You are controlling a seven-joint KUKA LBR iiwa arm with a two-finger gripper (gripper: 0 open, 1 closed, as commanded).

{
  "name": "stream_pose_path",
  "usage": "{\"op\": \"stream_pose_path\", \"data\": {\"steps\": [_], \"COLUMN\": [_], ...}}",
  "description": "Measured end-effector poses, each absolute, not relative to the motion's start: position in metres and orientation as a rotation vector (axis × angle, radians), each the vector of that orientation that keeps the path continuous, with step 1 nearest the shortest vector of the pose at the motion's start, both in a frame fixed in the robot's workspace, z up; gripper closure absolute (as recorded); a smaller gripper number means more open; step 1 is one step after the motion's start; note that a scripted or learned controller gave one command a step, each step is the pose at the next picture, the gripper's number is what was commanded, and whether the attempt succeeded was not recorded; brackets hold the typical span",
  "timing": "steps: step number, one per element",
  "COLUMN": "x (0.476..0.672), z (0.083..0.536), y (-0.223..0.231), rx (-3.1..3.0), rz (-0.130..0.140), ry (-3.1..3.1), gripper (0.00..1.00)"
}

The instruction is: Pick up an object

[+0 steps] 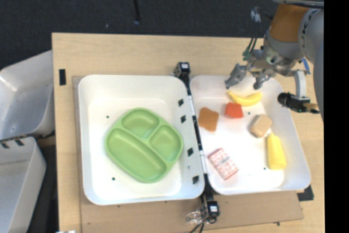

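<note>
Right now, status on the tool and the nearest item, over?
Tool open, holding nothing, above the right bin's far end. Banana just below it, untouched. Red block sits close beside banana.

The arm (297, 13) is cut off at the right edge and the top — its upper part runs out of view. The gripper (246, 78) hangs over the back of the right bin (294, 172), hiding part of that bin's rim. The banana (245, 97) sits just below the fingertips; whether they touch it cannot be told. The print on the pink box (223, 163) is too small to read. A white object (22, 95) at the left is cut off by the edge.
</note>
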State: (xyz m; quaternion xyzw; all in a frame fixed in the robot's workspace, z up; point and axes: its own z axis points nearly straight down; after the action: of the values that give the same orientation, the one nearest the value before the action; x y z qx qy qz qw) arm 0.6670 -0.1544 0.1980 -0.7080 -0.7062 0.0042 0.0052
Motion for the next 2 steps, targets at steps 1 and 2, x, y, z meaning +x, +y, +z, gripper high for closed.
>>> {"op": "stream_pose_path", "data": {"steps": [1, 2], "x": [0.67, 0.679], "z": [0.208, 0.154], "y": [-0.154, -0.152], "rx": [-2.222, -2.218], "rz": [-0.002, 0.004], "ry": [-2.222, -2.226], "gripper": [0.0, 0.0]}}
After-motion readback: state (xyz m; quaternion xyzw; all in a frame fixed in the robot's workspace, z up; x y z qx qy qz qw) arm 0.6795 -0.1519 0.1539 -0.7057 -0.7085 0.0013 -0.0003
